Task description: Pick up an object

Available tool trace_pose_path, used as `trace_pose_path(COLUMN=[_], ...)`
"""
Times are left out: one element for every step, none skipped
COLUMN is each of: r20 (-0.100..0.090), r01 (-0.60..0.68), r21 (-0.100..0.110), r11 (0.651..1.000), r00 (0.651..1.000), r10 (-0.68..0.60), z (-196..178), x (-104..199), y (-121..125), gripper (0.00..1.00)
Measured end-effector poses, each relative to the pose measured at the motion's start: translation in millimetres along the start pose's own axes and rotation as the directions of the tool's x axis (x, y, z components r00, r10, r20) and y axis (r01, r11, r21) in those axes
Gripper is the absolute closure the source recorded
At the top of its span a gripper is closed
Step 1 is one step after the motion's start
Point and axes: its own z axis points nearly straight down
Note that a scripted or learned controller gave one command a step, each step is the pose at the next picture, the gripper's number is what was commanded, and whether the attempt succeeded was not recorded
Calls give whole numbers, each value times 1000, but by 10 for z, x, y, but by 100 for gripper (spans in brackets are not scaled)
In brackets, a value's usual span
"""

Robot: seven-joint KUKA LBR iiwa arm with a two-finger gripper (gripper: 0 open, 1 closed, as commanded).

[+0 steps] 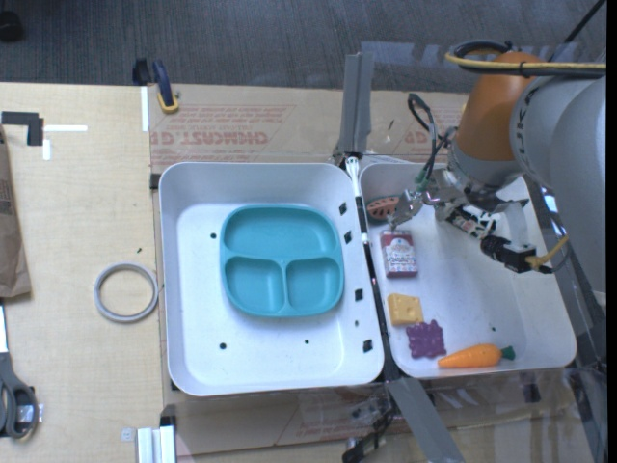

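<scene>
The right bin [540,336] holds several small items. A red packet [400,256] lies near its left wall, with a yellow cracker-like square [405,309] and a purple grape bunch [425,339] below it. An orange carrot [471,357] rests by the front wall. A small reddish-brown item [382,205] sits in the far left corner. My gripper [413,206] hangs low over that corner, just right of the reddish-brown item and above the red packet. Nothing is visibly held.
The left bin [183,287] contains a teal divided plate [283,260]. A grey ring [126,291] lies on the bench to the left, and scissors [17,408] sit at the lower left edge. Cables trail from the wrist across the right bin's far right side.
</scene>
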Motion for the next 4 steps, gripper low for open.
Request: trace_pose_path(r20=[-1, 12, 1, 10], r01=[221, 211, 132, 44], r21=[1, -18, 0, -17], r11=[975, 977, 991, 999], r00=[975, 977, 991, 999], r10=[-221, -211, -132, -44], z=[-617, -212, -932, -226], x=[-411, -644, -1232, -814], y=[-446, -347, -63, -297], gripper=[0, 0, 0, 0])
